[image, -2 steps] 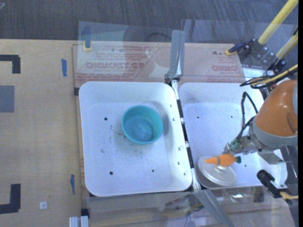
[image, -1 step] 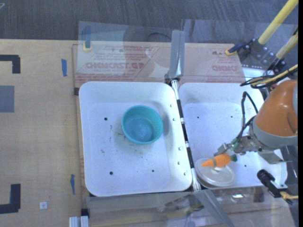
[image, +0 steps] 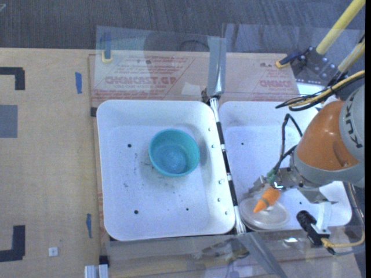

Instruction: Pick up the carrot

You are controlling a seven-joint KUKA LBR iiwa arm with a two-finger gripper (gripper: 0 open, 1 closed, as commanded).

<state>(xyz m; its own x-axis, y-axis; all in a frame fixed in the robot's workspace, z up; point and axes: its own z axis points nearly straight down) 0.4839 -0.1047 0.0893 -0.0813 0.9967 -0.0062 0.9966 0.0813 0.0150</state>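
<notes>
**Carrot at the gripper over the clear plate, right bin**

1. Bench. 2 shallow white bins sit side by side on a wooden bench. The left bin (image: 116, 213) and the right bin (image: 243, 126) touch along a central divider. The floor of the left bin carries dark specks and scuff marks.

2. Left bin contents. 1 teal bowl (image: 174, 152) stands upright near the middle of the bin, slightly toward the far side, with its opening facing up.

3. Right bin contents. 1 clear round plate (image: 265, 214) lies at the near left corner of the bin, close to the divider.

4. Task item. The carrot (image: 267, 201) is orange with a paler tip. It lies tilted over the plate, its lower end pointing down toward the plate's middle and its upper end reaching up into the gripper. Whether the lower end touches the plate cannot be determined.

5. Arm. The grey arm with its orange band (image: 324, 138) enters from the right and bends down over the right bin. Black cables run along it.

6. Gripper. The gripper (image: 275, 183) sits directly above the plate, at the upper end of the carrot. The tool is small and partly hidden by its own body. It cannot be told whether the claw is released or clenched, nor whether the carrot is actually grasped.

7. Surroundings. Yellow rods (image: 345, 17) cross the upper right corner, beyond the bins.
</notes>
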